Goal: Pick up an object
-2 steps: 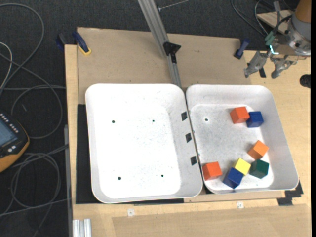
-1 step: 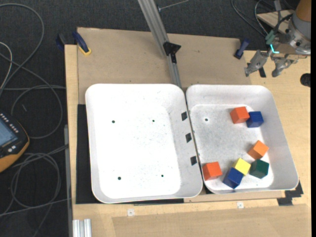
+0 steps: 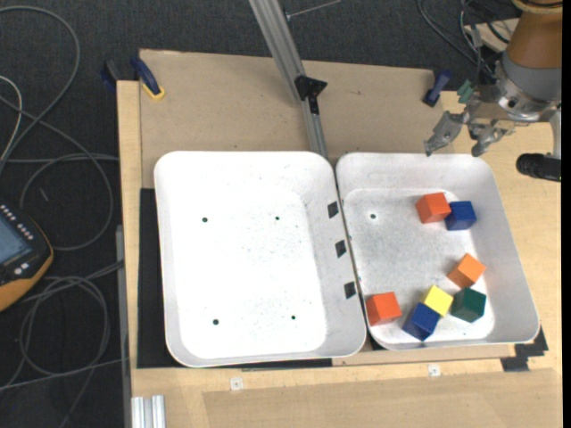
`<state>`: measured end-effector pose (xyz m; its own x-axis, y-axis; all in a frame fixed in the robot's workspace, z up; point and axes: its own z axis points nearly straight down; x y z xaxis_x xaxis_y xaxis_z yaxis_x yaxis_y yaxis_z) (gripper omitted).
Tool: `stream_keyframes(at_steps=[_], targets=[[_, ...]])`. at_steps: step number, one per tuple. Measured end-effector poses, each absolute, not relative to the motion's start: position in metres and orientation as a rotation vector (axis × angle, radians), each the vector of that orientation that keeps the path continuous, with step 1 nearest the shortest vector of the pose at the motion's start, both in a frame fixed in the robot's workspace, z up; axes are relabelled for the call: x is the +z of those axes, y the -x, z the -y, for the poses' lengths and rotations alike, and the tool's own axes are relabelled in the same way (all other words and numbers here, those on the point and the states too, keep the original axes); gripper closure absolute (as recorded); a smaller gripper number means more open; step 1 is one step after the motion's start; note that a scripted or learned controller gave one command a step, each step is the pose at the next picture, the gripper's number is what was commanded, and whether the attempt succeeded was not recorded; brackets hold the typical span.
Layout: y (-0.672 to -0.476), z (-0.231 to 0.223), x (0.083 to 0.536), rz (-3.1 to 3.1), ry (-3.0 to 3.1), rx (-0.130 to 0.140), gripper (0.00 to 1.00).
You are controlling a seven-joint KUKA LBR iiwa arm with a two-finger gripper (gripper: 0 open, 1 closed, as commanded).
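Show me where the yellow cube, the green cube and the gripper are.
yellow cube [image 3: 438, 299], camera view, top face.
green cube [image 3: 468, 305], camera view, top face.
gripper [image 3: 459, 146], camera view, midway between fingertips.

The wooden bench [image 3: 268, 105] serves as the landmark. A slanted metal pole [image 3: 285, 56] crosses its far edge and ends near the middle, with a black clamp [image 3: 310, 87] on it. A blue and yellow clamp [image 3: 147, 77] grips the bench's far left corner, and a blue clamp [image 3: 436, 87] sits on its far right edge. Left of the bench, on dark carpet [image 3: 53, 78], lie loose cables [image 3: 53, 275] and a handheld controller [image 3: 20, 250] with an orange rim.
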<state>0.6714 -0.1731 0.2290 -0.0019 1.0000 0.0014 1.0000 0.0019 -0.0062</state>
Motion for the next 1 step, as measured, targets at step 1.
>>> stream_keyframes(at_steps=[1], targets=[[-0.6755,0.1687,0.1670,2.219,2.214,0.006,0.00]])
